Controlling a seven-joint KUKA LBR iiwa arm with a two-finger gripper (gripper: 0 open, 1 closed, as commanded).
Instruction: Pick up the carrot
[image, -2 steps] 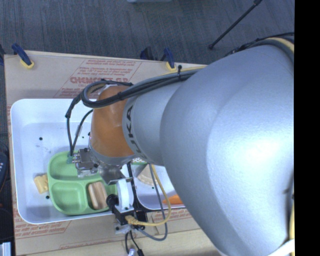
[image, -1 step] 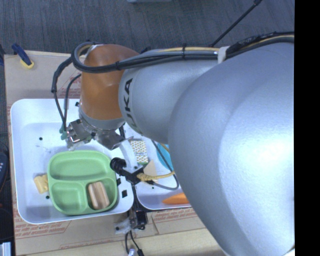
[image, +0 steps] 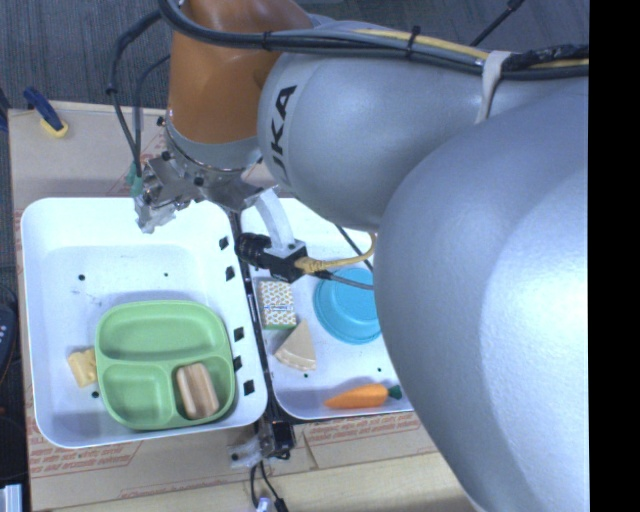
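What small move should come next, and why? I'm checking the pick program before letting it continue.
Probably carry the hand across the divider toward the right white plastic bin's near edge. It hangs over the far rim of the left white bin, while the small orange carrot lies in the right one, beside the pale wedge.

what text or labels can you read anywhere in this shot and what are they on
"KA" in black letters, running sideways on the grey robot arm; these are the visible letters, and the rest of the word is cut off by the orange band.
Red printing along the edge of the cardboard under the left bin: too small and blurred to read.
No readable text on the carrot, green tray or blue bowl.
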